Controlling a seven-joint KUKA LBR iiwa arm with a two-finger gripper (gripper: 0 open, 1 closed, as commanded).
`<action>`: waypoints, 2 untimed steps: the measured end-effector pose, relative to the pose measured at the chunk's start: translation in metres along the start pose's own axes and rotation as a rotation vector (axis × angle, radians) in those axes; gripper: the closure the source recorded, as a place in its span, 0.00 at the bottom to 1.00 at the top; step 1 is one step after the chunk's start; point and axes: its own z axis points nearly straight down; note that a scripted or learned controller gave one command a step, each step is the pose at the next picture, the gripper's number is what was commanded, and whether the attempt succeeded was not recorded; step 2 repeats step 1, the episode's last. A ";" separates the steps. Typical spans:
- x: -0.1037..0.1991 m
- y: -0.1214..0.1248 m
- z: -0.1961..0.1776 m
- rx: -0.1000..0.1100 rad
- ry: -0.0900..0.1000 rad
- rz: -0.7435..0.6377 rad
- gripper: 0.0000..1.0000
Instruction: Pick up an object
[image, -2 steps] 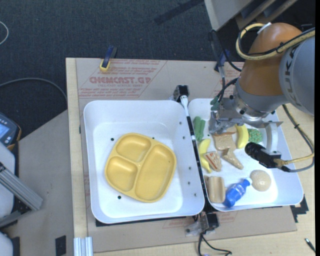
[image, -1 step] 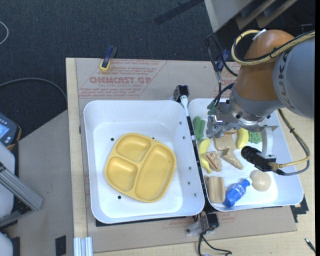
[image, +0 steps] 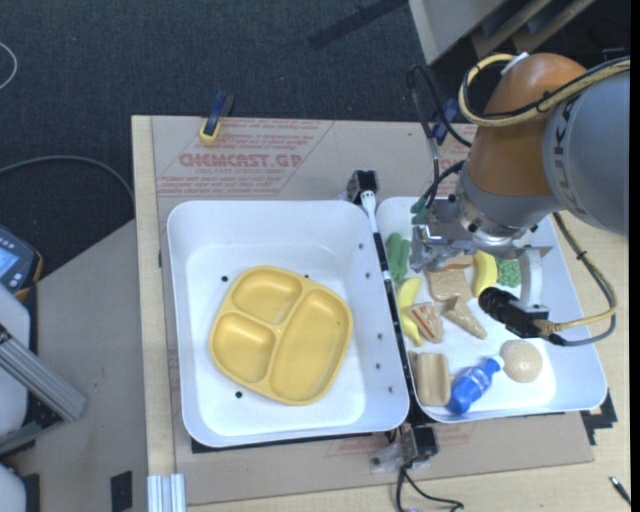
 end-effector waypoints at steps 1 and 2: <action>-0.006 0.002 0.001 0.000 -0.001 0.002 1.00; -0.006 0.002 0.001 0.000 -0.001 0.002 1.00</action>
